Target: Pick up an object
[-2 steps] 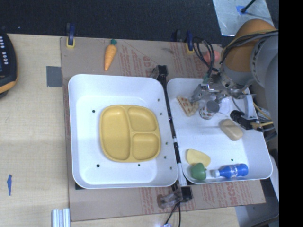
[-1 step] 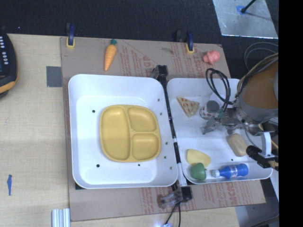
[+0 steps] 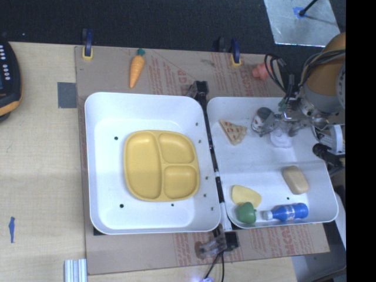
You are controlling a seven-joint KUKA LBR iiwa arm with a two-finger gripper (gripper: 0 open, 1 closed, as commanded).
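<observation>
1. Gripper (image 3: 276, 124) is seen low in the right bin (image 3: 267, 169), just right of the wedge (image 3: 233, 131).
2. Jaw state cannot be told.
3. Nothing is seen held; the pick is judged not yet done.

The left bin (image 3: 100, 157) is mostly taken by a yellow divided plate (image 3: 160, 164). The right bin's (image 3: 329, 207) centre lies bare. Objects crowd its lower edge.

Two white bins sit side by side. The left bin (image 3: 100, 175) holds a yellow plate (image 3: 161, 164) with three parts. The right bin (image 3: 264, 157) holds a toast slice (image 3: 233, 131), a tan bar (image 3: 295, 179), a yellow piece (image 3: 245, 194), a green ball (image 3: 246, 214) and a blue bottle (image 3: 286, 212). The gripper (image 3: 276, 122) hangs over the right bin's far side. A toy carrot (image 3: 136, 69) lies behind the bins.
</observation>
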